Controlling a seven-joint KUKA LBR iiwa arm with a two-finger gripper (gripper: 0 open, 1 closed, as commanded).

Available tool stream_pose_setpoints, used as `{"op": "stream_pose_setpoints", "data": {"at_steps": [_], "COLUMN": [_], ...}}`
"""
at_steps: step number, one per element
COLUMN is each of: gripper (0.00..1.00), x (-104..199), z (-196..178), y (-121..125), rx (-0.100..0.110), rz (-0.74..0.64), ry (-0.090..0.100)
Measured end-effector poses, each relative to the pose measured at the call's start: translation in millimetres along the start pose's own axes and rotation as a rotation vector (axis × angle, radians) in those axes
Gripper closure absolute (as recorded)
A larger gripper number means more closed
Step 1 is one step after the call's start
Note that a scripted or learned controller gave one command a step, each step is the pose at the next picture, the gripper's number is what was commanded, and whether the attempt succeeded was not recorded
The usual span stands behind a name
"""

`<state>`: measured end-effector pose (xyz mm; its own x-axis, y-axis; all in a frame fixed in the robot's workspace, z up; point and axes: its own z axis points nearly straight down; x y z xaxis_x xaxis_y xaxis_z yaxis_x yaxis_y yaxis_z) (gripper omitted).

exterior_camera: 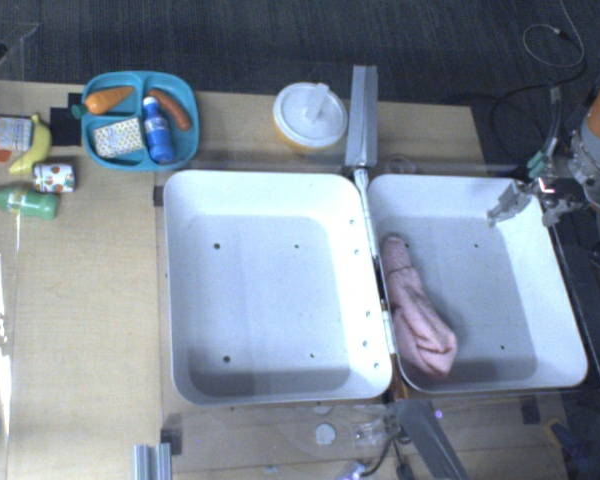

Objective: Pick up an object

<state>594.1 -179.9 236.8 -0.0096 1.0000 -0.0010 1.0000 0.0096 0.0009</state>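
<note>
while the arm (598, 148) sat at the right bin's (540, 268) upper right corner, the jaws (525, 196) hung over the rim there, holding nothing; whether wide or narrow couldn't be told at this res. the only thing to pick, a pink cloth (415, 311), lay rolled along the left wall of that bin, well apart from the jaws, down and to the left in the pic. its long axis ran near parallel to the divider (373, 258), top leaning slightly left. the left bin (190, 268) and tabletop (80, 318) clutter weren't relevant, imo.
</note>
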Motion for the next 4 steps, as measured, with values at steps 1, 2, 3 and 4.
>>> {"op": "stream_pose_setpoints", "data": {"at_steps": [1, 2, 3, 4], "gripper": [0.0, 0.0, 0.0, 0.0], "x": [-25.1, 58.2, 26.4, 43.4], "z": [-26.2, 97.3, 102.3, 74.5], "y": [5.8, 64.1, 3.2, -49.5], "rx": [0.001, 0.002, 0.0, -0.001], "rz": [0.259, 0.026, -0.346, -0.489], "ry": [-0.001, 0.001, 0.002, 0.001]}}
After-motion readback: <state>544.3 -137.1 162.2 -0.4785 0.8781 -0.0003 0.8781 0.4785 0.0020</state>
